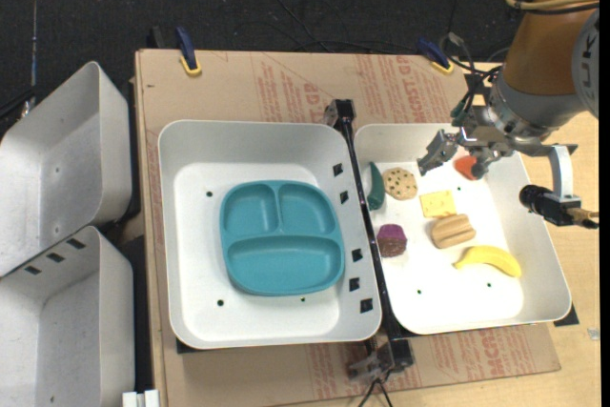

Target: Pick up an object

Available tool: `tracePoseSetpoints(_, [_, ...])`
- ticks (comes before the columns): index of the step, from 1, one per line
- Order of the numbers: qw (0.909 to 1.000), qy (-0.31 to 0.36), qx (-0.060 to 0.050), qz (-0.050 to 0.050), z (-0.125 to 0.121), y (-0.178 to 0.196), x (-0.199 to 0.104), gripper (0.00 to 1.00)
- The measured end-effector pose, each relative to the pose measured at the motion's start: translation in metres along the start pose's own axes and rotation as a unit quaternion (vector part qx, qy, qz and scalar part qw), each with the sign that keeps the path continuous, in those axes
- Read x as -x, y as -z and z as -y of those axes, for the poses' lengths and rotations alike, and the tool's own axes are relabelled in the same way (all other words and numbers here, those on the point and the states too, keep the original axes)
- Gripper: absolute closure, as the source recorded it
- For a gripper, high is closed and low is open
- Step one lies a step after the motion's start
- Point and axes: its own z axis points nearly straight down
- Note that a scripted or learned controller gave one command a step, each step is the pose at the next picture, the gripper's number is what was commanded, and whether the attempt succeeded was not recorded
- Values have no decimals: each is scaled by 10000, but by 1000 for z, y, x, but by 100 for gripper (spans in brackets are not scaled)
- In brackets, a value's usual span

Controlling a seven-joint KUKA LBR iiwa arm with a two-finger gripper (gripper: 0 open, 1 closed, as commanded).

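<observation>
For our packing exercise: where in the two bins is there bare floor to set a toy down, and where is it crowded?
Free: the right bin floor below the banana, and the left bin margin around the teal tray. Crowded: the right bin's upper half, with cookie, cheese slice, bread roll, purple piece and the pincer.

Glossy teal plastic tray (282, 237), smooth white plastic bins (181, 205), matt cardboard bench (286, 81).

teal divided plate (282, 238), left bin (191, 205)

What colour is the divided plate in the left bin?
Teal, seen in the camera view: plate in the left bin.
</observation>
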Motion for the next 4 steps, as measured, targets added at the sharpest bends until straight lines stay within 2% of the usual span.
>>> tracePoseSetpoints(1, [10000, 12, 62, 7, -2, 7, 0, 0])
tracePoseSetpoints(2, [10000, -5, 34, 5, 5, -45, 6, 0])
tracePoseSetpoints(4, [10000, 5, 82, 5, -3, -138, -2, 0])
